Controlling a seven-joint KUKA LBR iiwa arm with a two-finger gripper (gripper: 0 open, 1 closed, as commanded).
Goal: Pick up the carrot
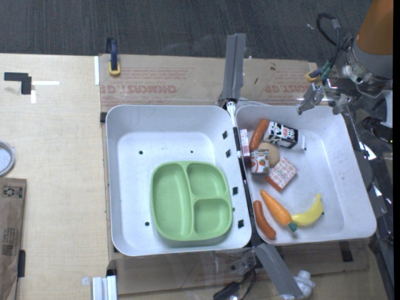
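Note:
The carrot (275,207) lies in the right bin (337,161) near its front, orange with a small green stub at its near end, slanting from upper left to lower right. A red-orange sausage (264,220) lies right beside it on the left, and a banana (309,212) on its right. My gripper (320,107) hangs over the bin's far right corner, well away from the carrot. Its fingers stand apart with nothing between them.
The right bin also holds a second sausage (258,133), a cow-pattern carton (282,135), a small can (259,161), a red box (282,174) and a tan round item (270,150). The left bin (125,167) holds a green divided plate (190,200).

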